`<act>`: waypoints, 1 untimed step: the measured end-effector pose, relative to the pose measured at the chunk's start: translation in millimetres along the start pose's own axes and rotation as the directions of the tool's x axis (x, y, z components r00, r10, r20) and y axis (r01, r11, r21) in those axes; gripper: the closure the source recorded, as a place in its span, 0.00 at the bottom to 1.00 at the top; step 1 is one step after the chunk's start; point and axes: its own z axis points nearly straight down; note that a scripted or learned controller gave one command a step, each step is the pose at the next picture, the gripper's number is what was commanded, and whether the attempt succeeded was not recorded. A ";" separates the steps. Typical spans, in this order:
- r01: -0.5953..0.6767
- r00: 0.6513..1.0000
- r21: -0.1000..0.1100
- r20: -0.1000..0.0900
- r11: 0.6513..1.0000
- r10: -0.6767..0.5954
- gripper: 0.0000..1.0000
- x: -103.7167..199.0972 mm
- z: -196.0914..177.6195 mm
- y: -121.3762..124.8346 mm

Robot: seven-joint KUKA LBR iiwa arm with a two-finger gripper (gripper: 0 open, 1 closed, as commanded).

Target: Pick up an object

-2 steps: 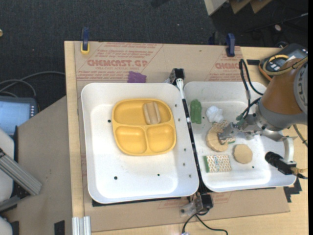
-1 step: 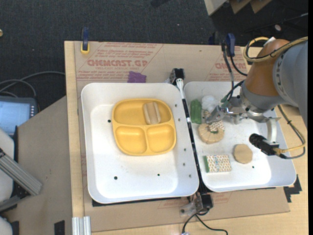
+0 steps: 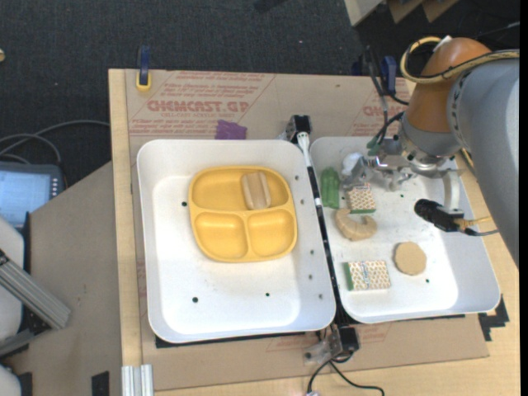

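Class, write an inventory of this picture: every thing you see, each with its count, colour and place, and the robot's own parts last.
left bin: one, white, left side of the bench
right bin: one, white, beside the left bin
divided plate: one, yellow, in left bin
bread-like piece: one, tan, plate's far compartment
green piece: one, green, right bin, by its left wall
patterned block: one, pale speckled, right bin, below the tool
flat lump: one, tan, just in front of the block
round disc: one, tan, right bin, middle
patterned packet: one, green-edged, right bin, near side
purple scrap: one, purple, behind left bin
arm: one, grey with orange band, reaching from the right
tool: one, metallic, over right bin
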 end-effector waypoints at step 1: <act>-0.008 1.000 -0.032 0.005 0.999 0.009 0.00 -1.7 -3.1 -25.7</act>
